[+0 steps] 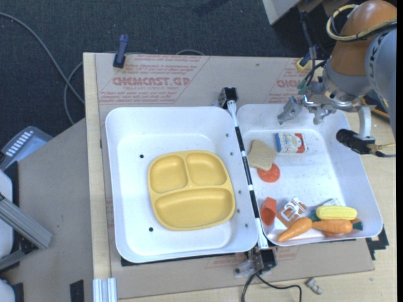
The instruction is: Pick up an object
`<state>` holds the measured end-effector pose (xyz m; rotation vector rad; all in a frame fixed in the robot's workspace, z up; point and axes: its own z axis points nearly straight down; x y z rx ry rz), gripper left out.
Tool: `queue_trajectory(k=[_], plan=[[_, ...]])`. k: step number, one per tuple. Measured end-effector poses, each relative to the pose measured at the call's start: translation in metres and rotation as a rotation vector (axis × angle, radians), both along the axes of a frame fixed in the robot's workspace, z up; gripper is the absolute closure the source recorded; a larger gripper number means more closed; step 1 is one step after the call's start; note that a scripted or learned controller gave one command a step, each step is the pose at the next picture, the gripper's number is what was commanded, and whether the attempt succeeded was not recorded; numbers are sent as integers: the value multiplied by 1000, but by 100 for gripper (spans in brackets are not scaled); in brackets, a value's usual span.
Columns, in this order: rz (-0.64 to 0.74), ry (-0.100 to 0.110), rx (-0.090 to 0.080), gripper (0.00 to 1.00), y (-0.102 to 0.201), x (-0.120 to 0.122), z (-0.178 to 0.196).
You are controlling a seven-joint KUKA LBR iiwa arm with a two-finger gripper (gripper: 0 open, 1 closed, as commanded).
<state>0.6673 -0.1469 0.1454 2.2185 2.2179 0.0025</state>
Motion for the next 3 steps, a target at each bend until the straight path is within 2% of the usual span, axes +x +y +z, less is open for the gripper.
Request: queue_trajectory(k=[1, 2, 3], plan=[[0, -4, -3, 0, 34, -22, -56], [0, 1, 0, 0, -19, -5, 1], [2, 6, 4, 0, 83, -28, 40]])
